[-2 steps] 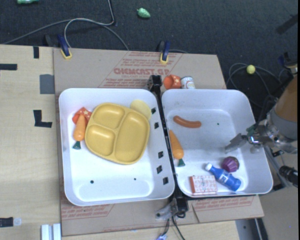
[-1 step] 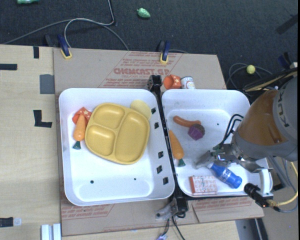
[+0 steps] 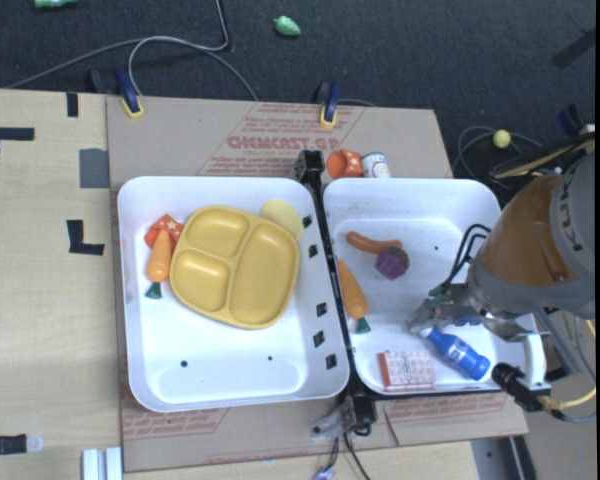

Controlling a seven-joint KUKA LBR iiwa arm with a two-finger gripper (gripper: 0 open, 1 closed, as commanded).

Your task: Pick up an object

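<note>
From my feed, dark carpet floor [image 3: 400, 38] runs along the top, a grey cable [image 3: 170, 43] looping across it. Below lies the pale wooden counter [image 3: 30, 298] with black tape marks [image 3: 80, 238]. A printed cardboard sheet [image 3: 280, 138] covers it, pinned by two blue-and-yellow clamps [image 3: 128, 96].

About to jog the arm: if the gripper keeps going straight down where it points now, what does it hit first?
Probably the blue bottle, lying just beneath the gripper in the right bin. Height is hard to judge, so it may land beside it on the bin floor.
</note>
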